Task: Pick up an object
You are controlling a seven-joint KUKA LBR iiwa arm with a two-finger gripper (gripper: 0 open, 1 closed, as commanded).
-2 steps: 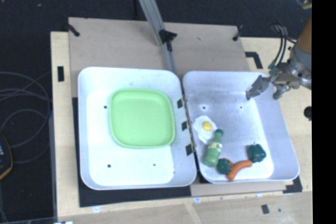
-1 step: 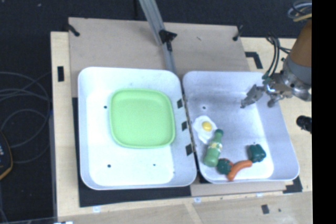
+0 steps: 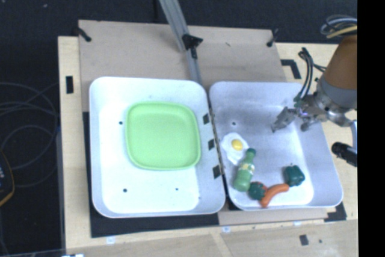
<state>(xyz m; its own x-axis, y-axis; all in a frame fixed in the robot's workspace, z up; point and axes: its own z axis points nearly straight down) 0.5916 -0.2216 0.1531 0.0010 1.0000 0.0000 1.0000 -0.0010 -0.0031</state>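
gripper (image 3: 293,119) open, nothing in it, over right bin (image 3: 264,99); fried egg (image 3: 233,145), green bottle (image 3: 245,171), carrot (image 3: 274,192) nr front; green plate (image 3: 162,135) in left bin (image 3: 108,147)

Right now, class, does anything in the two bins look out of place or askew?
Slightly. The green bottle lies on its side in the right bin, partly over the fried egg toy. All the toys crowd that bin's near edge. The green plate sits flat in the left bin. Nothing looks spilled or damaged.

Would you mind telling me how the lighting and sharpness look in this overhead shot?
In the camera view, light is even and soft; the left bin looks bright white, the right bin greyer and mottled. The gripper is slightly blurred, and the toy egg and green bottle are soft-edged.
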